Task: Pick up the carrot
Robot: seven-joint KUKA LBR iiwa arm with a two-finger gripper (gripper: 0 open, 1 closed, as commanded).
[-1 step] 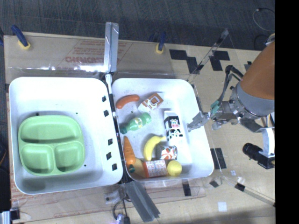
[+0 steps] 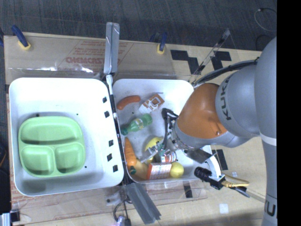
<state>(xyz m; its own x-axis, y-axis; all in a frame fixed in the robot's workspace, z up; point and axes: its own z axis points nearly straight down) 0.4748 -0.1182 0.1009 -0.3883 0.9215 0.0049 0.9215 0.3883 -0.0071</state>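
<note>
The carrot (image 2: 130, 154) is orange and slim. It lies lengthwise against the left wall of the right bin (image 2: 181, 86), near the bin's front corner. My gripper (image 2: 163, 146) hangs low over the middle of that bin, under the orange wrist band (image 2: 200, 119). It sits to the right of the carrot, over a yellow fruit (image 2: 152, 143), and the carrot is not in its grasp. The gripper's tip is partly hidden among the clutter.
The right bin also holds a brown sausage (image 2: 128, 101), a small carton (image 2: 153, 102), a green bottle (image 2: 137, 124), a red-labelled can (image 2: 160, 170) and a second yellow fruit (image 2: 177, 170). A green divided tray (image 2: 51, 146) sits in the left bin (image 2: 56, 86).
</note>
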